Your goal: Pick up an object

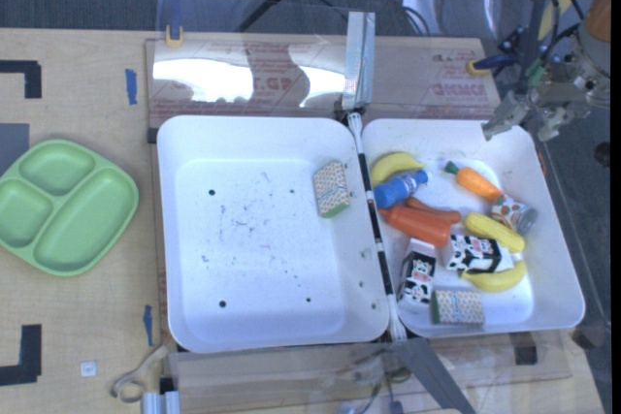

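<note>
**Arm above the right bin's far corner**

Nearest in the right bin [558, 301], at 6 o'clock, lies a patterned sponge [457, 306], with a cow-print carton [418, 277] and yellow banana [495, 278] just beyond. Mid-bin lie an orange bottle [423, 222] and a blue bottle [399, 190]; a carrot [473, 181] lies toward 12. The left bin [194, 305] has one sponge [332, 187] at 3 o'clock. Farthest, at 1 o'clock, hangs the gripper [529, 118]; I cannot tell its finger state.
</note>
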You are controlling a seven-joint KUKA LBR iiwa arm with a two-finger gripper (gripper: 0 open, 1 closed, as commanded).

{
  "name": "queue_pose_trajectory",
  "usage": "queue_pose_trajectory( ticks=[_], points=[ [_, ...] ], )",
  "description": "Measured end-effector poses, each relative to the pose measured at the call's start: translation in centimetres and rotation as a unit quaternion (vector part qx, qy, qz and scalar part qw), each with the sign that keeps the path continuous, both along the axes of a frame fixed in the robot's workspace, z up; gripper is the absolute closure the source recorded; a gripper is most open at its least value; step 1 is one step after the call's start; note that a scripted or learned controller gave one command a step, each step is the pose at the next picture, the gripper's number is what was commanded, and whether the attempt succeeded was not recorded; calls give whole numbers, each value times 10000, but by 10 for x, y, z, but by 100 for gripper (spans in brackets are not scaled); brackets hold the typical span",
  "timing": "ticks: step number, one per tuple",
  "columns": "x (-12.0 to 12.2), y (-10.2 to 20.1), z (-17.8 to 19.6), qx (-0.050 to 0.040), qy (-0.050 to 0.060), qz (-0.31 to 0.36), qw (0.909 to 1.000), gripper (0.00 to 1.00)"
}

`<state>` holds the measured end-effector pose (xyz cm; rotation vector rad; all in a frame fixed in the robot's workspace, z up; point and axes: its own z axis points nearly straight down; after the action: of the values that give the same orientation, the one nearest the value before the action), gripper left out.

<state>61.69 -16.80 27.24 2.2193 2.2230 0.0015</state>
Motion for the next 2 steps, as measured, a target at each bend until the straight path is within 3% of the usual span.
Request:
queue_pose_trajectory(
  ticks=[1, 2],
  points=[
    [18, -33, -127, -4, -4, 194, 9998, 0],
    [-22, -11, -186, -11, -22, 584, 9983, 0]
  ],
)
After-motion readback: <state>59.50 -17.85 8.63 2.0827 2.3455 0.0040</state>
